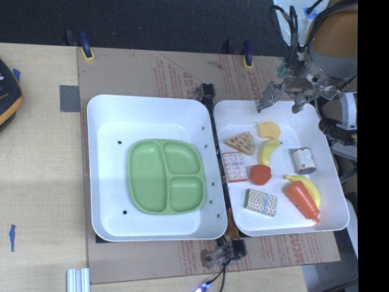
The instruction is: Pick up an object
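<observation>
Green plate (166, 176) fills left bin (97, 163); toy foods crowd right bin (331, 181).

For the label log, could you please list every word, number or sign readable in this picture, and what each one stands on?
None can be read for certain.
Cardboard sheet: faint red printing, too blurred to read.
Small red-and-white packet: print too small to read.
Patterned box: pattern only, no readable letters.
Metal can: no readable label.
</observation>
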